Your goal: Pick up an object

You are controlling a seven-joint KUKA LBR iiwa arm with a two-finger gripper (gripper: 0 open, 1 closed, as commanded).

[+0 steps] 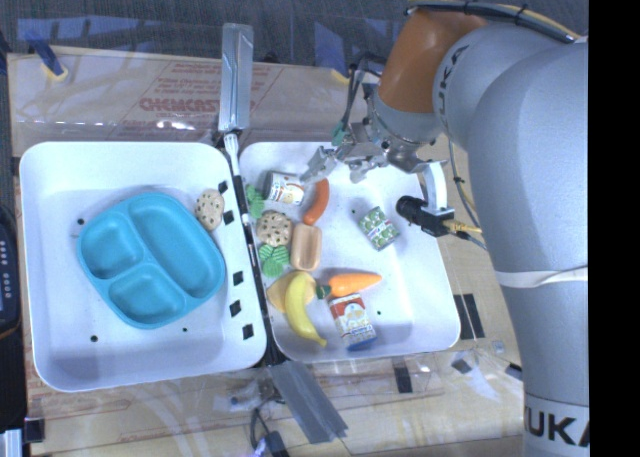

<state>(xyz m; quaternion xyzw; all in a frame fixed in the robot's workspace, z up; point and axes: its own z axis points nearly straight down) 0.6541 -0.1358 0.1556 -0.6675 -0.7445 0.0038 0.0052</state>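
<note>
Fingers point(325, 158) of the gripper point(335, 157) are seen near the far rim of the right bin point(425, 290); whether they are spread or pressed together cannot be told. Nothing is seen between them. Just below them a small can point(285, 190) lies on its side, with a red sausage point(316, 202) beside it. A green packet point(379, 226) lies apart to the right. Nearer the front are found a cookie point(273, 229), a bun point(305, 246), a carrot point(350, 283), a banana point(299, 305) and a tin point(352, 320). In the left bin point(60, 345) a blue tray point(150, 260) is set, a second cookie point(209, 208) beside it.
</note>
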